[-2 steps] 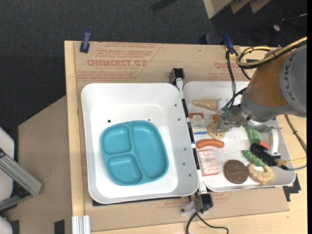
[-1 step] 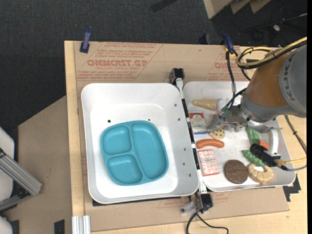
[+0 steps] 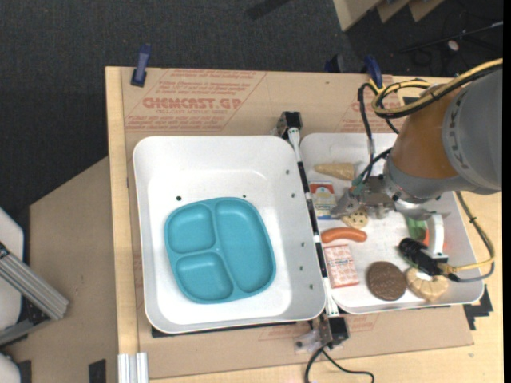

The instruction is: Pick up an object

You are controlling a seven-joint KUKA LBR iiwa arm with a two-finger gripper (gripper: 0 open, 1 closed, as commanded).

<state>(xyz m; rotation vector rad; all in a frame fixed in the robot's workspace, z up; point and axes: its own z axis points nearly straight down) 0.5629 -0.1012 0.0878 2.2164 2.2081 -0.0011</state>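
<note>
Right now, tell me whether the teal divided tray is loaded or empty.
Empty: the teal divided tray lies flat in the left bin, and all three compartments show bare teal.

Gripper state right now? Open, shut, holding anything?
Gripper: low in the right bin, beside the sausage; open or shut cannot be told, and no object is seen held.

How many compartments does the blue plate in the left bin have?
3. The blue plate has one long compartment along its right side, one at the upper left, and one at the lower left. Nothing covers it, so none should be hidden.
</note>
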